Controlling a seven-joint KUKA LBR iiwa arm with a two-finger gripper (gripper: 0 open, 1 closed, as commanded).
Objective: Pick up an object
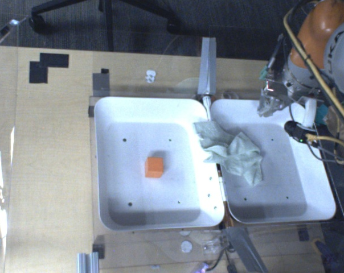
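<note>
The approach has barely begun. The claw (270,104) hangs over the far edge of the right-hand shallow white bin (286,209), carrying nothing; whether it is spread or clenched I cannot tell. A crumpled pale-green cloth (236,155) lies draped across the divider between the bins, and a small orange cube (154,167) sits mid-floor in the left-hand white bin (112,152). The next move probably calls for choosing one target, centring above it, then descending.

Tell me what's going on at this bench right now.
A grey robot arm reaches in from the right, its pincer hanging over the far edge of the right bin. A crumpled pale green cloth drapes across the divide between the bins. An orange block sits in the left bin, untouched.
</note>
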